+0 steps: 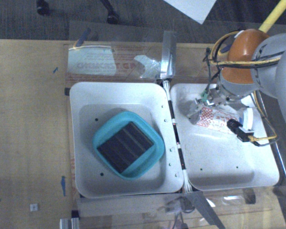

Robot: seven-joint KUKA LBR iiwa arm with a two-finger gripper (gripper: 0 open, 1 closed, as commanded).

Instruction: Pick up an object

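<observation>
We are lowering our gripper [200, 106] in the upper right of the frame onto the red-patterned packet [213, 118], though whether it's gripping is unclear.

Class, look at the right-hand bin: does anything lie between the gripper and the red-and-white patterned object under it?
Nothing visible does. The gripper is low in the right bin, at the left edge of the red-and-white patterned object, with no other item between them. The teal container sits apart in the left bin.
</observation>
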